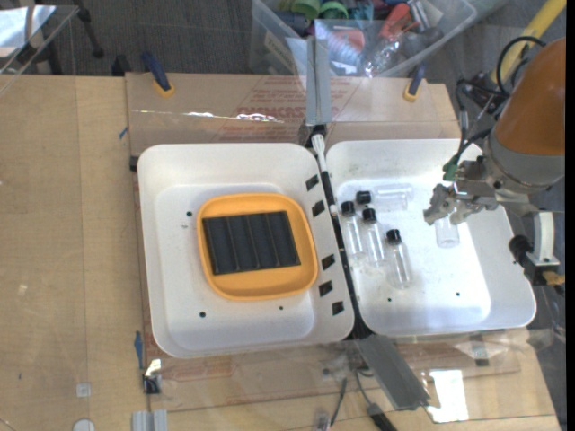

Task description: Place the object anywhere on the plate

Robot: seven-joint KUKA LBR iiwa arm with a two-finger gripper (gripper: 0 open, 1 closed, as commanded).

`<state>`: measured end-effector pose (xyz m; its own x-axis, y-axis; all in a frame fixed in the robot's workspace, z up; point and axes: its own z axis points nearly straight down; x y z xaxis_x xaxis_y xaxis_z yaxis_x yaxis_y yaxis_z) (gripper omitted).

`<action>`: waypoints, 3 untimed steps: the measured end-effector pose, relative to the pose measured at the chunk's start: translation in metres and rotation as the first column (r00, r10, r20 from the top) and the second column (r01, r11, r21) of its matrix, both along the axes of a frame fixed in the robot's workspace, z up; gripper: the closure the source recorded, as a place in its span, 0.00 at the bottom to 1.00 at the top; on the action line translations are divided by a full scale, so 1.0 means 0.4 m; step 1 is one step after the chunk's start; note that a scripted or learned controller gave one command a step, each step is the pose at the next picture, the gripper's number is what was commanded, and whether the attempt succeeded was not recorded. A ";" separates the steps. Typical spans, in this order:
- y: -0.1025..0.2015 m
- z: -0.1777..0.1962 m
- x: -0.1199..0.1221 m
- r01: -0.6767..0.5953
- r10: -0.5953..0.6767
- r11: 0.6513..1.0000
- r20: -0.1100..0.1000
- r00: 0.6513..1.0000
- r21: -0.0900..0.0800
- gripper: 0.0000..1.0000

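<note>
Gripper (446,206) is seen above the right bin (503,305), with a clear vial (446,232) apparently hanging just below its fingertips; whether the vial is truly clamped between them, or merely lies under them, cannot be told at this resolution, and the state of the jaws cannot be read either. If held, the vial is carried roughly upright, its long axis pointing down toward the bin floor.

Relative to the yellow plate (304,281), which sits in the left bin (166,330) with a dark ribbed insert (250,242) in its middle, the vial is well off to the right, across the divider (331,241) between the bins, and at about the same height in the view. The coming move is therefore judged to be a leftward carry over that divider.

Between the vial and the plate, several more black-capped clear vials (377,236) are scattered on the right bin's floor, just beyond the divider. Farther back from the plate, a clear tub of coloured items (359,7) is set.
</note>
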<state>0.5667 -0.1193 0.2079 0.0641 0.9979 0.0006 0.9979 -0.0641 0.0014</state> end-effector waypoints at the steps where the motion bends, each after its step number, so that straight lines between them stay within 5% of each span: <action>1: 0.046 -0.042 0.113 -0.054 0.054 0.999 -0.001 0.999 -0.001 1.00; 3: 0.217 -0.012 0.251 -0.384 0.384 0.923 0.002 0.923 -0.003 1.00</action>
<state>0.6673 -0.0325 0.2030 -0.3241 0.9460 -0.0018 0.9460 0.3241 0.0038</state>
